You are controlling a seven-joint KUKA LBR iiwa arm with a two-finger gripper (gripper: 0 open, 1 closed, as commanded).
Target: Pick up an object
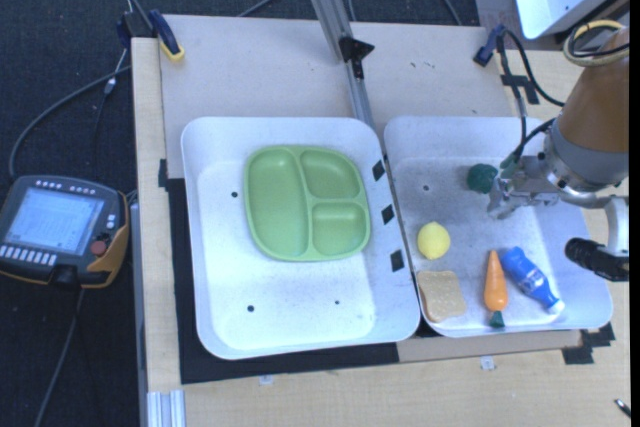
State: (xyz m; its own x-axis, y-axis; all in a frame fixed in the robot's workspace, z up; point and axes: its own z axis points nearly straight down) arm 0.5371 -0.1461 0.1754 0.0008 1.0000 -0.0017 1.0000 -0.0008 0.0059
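The small dark green ball-like toy (481,177) sits in the right bin (440,140), just beside the jaws (503,200) and a little up and to their left. It looks light, round and smooth, so it may roll or slip; a squeeze across its middle seems best. I cannot tell if the jaws are spread or pressed together. Below the jaws lie a blue bottle (530,279) and an orange carrot (495,283). Down and left of them are a yellow ball (433,240) and a slice of toast (442,295). Far to the left, a green plate (307,202) rests in the left bin (215,315) on the tabletop (250,65).
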